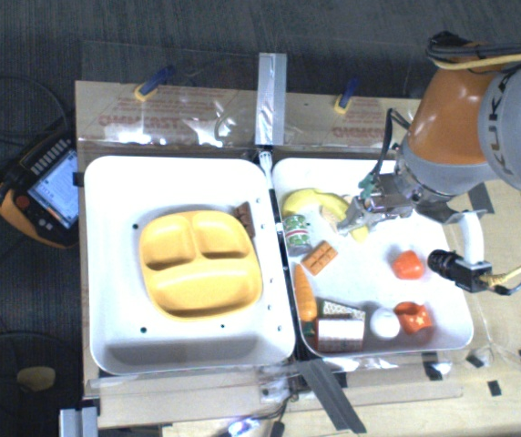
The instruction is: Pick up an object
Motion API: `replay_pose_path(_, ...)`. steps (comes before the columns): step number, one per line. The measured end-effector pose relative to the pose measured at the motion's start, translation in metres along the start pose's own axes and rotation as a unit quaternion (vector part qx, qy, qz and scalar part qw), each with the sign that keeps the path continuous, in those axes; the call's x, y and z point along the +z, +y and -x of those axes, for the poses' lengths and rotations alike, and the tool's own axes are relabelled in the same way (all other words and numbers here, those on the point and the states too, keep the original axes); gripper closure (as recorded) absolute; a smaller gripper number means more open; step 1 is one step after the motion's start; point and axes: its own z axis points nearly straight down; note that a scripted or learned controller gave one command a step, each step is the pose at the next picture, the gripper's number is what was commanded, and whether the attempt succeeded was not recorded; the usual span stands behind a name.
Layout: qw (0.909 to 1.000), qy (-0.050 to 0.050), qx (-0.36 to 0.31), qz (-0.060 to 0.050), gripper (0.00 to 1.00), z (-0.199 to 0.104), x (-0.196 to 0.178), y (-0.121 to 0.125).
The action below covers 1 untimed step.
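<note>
A yellow banana (pixel 313 202) lies in the right bin (pixel 461 335), long axis running sideways, just left of the gripper (pixel 362 211), which touches its right end; whether the gripper grips it I cannot tell. Below-left sit a green can (pixel 297 232), an orange block (pixel 320 258) and a carrot (pixel 305 296). The left bin (pixel 115 335) holds a yellow tray (pixel 201 260).

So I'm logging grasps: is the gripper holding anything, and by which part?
Cannot be told. The gripper is low over the banana in the right bin, but nothing shows between its fingers.
</note>
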Motion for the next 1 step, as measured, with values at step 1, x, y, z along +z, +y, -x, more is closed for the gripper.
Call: replay_pose_path(1, 0.9995, -0.001, -0.031, 0.000, 1.00, -0.0165, 0.0056, -0.0036)
